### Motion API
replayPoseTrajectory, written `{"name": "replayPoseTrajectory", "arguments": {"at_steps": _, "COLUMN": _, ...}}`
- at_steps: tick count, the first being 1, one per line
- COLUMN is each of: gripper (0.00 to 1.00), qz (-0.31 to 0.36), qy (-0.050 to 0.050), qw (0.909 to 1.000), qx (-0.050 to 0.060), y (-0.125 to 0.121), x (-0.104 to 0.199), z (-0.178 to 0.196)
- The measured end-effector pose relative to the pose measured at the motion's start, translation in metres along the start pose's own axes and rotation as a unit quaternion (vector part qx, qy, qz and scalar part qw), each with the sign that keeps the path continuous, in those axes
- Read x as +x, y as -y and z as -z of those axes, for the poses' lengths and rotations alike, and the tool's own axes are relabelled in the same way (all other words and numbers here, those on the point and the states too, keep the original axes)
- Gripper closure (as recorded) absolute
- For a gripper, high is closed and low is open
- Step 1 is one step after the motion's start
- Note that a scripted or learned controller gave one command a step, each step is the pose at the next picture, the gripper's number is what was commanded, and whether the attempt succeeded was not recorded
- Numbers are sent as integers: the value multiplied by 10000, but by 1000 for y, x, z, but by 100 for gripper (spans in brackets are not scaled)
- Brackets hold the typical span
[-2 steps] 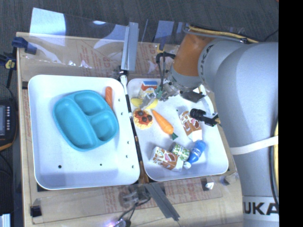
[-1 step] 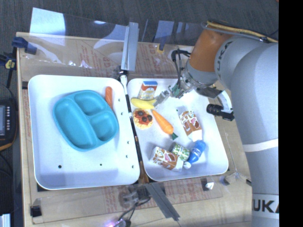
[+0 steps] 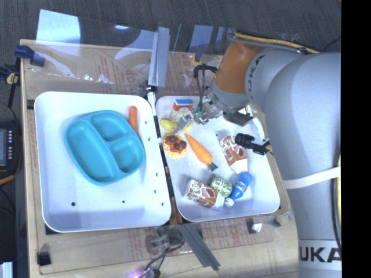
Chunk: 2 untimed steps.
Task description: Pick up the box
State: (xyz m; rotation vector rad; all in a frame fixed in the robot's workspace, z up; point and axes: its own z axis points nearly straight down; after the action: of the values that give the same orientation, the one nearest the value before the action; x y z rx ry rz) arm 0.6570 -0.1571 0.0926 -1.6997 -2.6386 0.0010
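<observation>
A small white box (image 3: 182, 105) with orange and blue print lies at the far edge of the right bin (image 3: 264, 198). My gripper (image 3: 196, 117) hangs low right beside it, at its near right corner, above a yellow toy fruit (image 3: 168, 125). Whether it touches the box is not clear. A second carton (image 3: 233, 150), brown and white, lies further right in the same bin, under the wrist.
The right bin also holds a toy pizza (image 3: 175, 145), a carrot (image 3: 200, 149), two printed cartons (image 3: 203, 193) (image 3: 221, 185) and a blue bottle (image 3: 241, 186). The left bin (image 3: 58, 207) holds a blue divided plate (image 3: 104, 146) and an orange toy (image 3: 133, 119).
</observation>
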Motion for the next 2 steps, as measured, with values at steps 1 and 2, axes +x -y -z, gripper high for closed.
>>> {"name": "replayPoseTrajectory", "arguments": {"at_steps": 1, "gripper": 0, "qz": 243, "qy": 16, "qw": 9997, "qx": -14, "y": 13, "x": -30, "z": 36}}
{"name": "replayPoseTrajectory", "arguments": {"at_steps": 2, "gripper": 0, "qz": -250, "qy": 0, "qw": 9997, "qx": 2, "y": -3, "x": 7, "z": -1}}
